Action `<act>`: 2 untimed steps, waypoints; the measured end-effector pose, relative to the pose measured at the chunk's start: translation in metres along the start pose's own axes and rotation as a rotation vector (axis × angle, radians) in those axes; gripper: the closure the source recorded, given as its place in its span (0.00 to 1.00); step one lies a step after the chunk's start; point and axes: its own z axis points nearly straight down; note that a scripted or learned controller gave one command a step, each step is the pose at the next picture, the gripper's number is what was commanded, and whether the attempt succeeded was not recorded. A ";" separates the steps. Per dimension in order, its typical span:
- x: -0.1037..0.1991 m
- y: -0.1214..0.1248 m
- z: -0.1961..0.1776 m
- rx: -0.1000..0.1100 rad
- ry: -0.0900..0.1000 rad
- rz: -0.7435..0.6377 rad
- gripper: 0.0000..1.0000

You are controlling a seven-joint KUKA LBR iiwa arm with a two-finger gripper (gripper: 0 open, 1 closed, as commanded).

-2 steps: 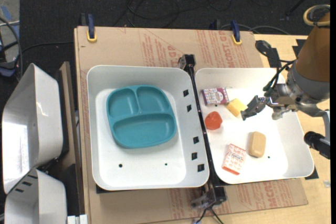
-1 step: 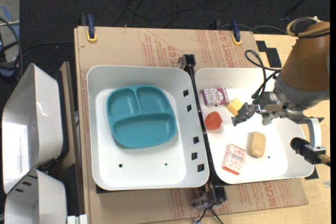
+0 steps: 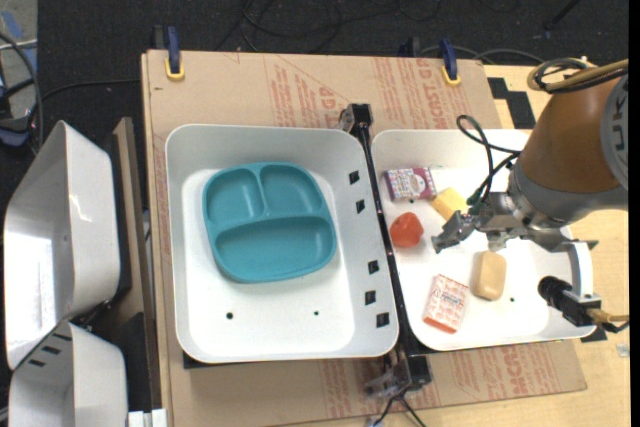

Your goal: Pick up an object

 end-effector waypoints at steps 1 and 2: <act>0.004 -0.003 0.044 0.000 0.000 -0.001 0.00; 0.003 -0.002 0.031 -0.005 0.000 0.001 1.00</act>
